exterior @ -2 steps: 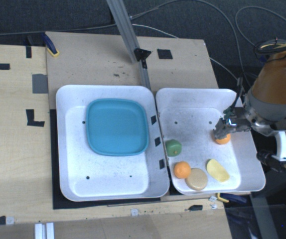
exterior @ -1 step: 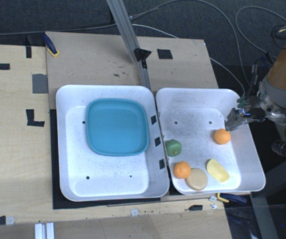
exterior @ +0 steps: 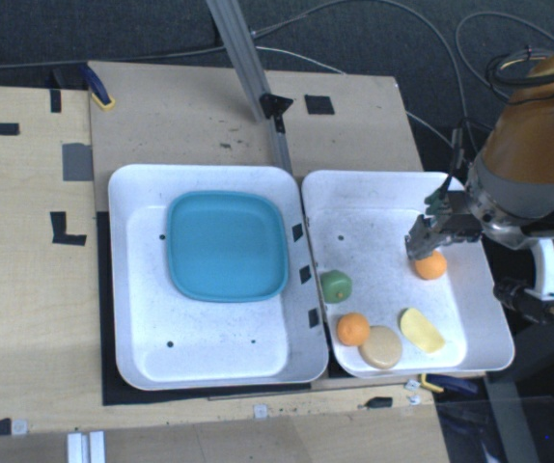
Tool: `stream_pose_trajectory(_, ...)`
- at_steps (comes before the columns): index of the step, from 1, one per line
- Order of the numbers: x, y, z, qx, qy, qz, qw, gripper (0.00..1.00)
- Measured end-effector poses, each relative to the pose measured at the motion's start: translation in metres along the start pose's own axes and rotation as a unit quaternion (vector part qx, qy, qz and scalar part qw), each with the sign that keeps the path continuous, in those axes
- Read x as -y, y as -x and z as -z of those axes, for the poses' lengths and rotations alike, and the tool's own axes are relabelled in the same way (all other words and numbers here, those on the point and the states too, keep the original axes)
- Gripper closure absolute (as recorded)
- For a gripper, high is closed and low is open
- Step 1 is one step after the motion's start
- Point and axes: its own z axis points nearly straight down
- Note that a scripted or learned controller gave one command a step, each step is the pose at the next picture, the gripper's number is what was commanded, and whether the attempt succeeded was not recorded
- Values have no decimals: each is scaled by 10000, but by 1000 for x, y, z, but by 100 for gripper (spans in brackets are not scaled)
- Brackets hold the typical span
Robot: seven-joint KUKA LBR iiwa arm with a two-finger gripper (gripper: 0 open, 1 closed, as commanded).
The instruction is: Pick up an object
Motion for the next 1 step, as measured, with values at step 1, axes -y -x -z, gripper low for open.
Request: stream_pose_trajectory(1, 8, -54, -16, 1, -9, -1, 10000, 100)
